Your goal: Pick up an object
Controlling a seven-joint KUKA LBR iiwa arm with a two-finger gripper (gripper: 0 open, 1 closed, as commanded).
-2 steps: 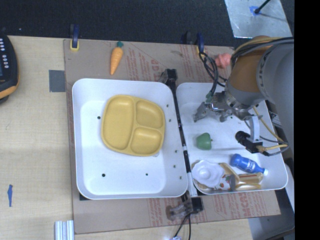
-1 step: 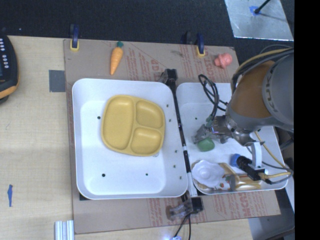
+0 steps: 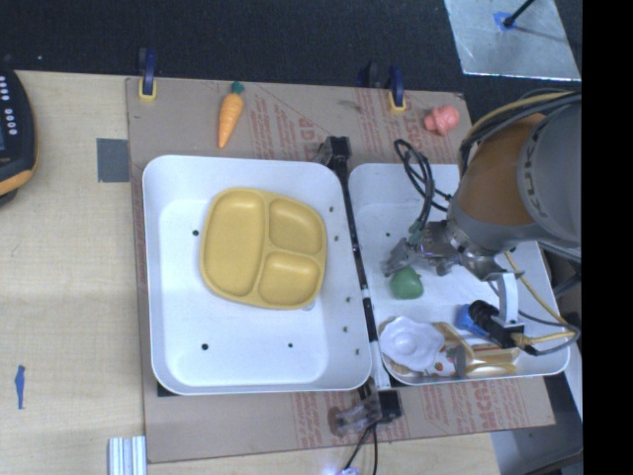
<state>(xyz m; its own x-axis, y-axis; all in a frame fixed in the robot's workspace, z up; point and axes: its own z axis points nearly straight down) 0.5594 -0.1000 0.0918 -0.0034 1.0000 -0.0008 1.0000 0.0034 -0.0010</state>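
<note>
A small green object point(image 3: 406, 285) lies in the right bin point(image 3: 381, 191), near its left wall. My gripper point(image 3: 404, 258) hangs just above and touching the green object's upper edge, with the grey and orange arm point(image 3: 509, 181) behind it to the right. Lower in the same bin lie a white crumpled object point(image 3: 407, 343), a blue object point(image 3: 475, 318) and a wooden-looking yellow piece point(image 3: 485, 362). A yellow divided plate point(image 3: 263, 246) rests in the left bin point(image 3: 178, 354).
A toy carrot point(image 3: 229, 115) and a pink object point(image 3: 442, 119) lie on the cardboard behind the bins. Black cables point(image 3: 420, 181) loop over the right bin's back. A dark device point(image 3: 15, 132) sits at the far left.
</note>
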